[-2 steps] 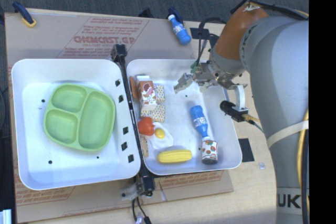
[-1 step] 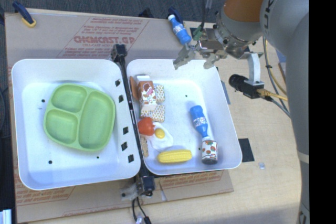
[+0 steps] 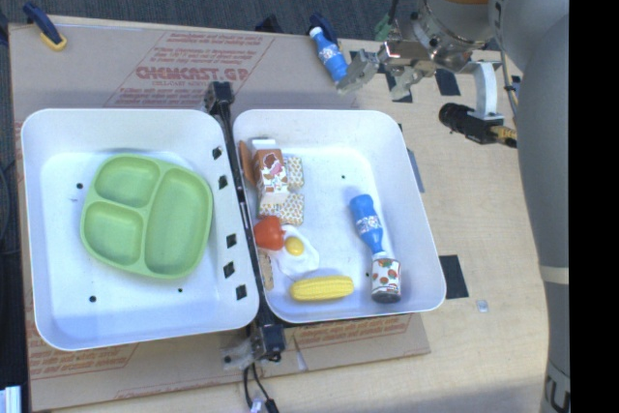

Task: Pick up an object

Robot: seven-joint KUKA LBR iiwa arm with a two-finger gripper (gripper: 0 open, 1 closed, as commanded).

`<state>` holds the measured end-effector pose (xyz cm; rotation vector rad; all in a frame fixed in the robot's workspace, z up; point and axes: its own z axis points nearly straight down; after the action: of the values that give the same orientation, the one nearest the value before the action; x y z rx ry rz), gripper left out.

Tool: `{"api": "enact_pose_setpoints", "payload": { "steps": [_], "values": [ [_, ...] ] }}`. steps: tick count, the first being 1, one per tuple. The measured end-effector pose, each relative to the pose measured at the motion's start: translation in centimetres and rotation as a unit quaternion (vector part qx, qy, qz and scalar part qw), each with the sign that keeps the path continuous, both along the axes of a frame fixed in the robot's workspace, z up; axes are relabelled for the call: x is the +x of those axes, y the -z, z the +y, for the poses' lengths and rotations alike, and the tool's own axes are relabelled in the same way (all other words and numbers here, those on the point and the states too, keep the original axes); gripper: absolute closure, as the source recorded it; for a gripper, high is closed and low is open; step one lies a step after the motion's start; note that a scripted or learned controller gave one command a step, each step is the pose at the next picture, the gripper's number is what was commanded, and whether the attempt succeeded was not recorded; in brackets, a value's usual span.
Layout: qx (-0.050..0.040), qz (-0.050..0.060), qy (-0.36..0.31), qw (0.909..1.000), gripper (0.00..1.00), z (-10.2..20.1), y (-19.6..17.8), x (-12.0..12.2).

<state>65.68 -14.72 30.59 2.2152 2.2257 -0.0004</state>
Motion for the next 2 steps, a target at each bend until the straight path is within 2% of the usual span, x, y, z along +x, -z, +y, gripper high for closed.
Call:
{"api": "enact_pose_setpoints", "payload": {
  "steps": [1, 2],
  "values": [
    [-0.0001, 0.000, 0.000, 1.0000, 0.00, -3.2, -2.1, 0.0],
    [-0.0003, -0.002, -0.001, 1.0000, 0.00, -1.9, 21.0, 0.2]
  ]
}}
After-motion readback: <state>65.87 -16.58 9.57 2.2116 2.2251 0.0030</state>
